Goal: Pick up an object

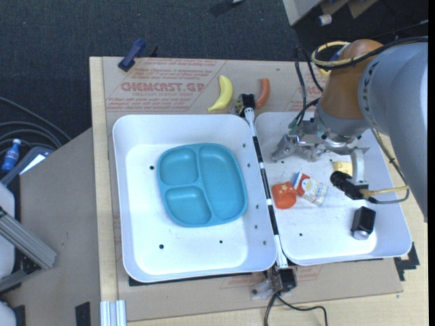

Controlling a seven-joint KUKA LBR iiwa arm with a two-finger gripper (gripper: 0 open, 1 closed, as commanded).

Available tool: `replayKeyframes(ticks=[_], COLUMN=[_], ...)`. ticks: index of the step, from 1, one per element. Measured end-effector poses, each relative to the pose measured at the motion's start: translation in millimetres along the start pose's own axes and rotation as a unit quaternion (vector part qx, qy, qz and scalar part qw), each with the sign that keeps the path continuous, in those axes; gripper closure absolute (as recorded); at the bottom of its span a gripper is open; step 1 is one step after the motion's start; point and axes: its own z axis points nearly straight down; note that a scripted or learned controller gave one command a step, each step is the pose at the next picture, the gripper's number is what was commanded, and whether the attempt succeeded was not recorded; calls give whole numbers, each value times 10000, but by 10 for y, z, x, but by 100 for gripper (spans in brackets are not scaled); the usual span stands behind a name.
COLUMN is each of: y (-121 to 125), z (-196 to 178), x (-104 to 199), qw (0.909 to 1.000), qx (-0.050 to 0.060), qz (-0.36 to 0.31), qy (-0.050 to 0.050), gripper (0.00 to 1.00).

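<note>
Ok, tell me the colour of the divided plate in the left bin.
The divided plate is light blue, a turquoise shade, seen plainly in the camera view.

We see the counter (170, 87) bearing two white bins: the left bin (136, 202) and the right bin (326, 246) side by side. Behind them lie a banana (221, 94) and a carrot (262, 92).

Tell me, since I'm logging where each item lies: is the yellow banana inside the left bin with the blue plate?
No, the banana lies on the brown board behind the left bin, outside its rim, while the blue plate sits inside.
</note>
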Motion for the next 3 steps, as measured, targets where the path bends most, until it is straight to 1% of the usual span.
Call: replayKeyframes(ticks=[1,2,3], y=[8,7,12], z=[-106,-105,-206], x=[1,1,1], qw=[10000,10000,10000], qx=[-13,-12,-22], qz=[2,4,6], qy=[0,1,1], gripper=[100,0,100])
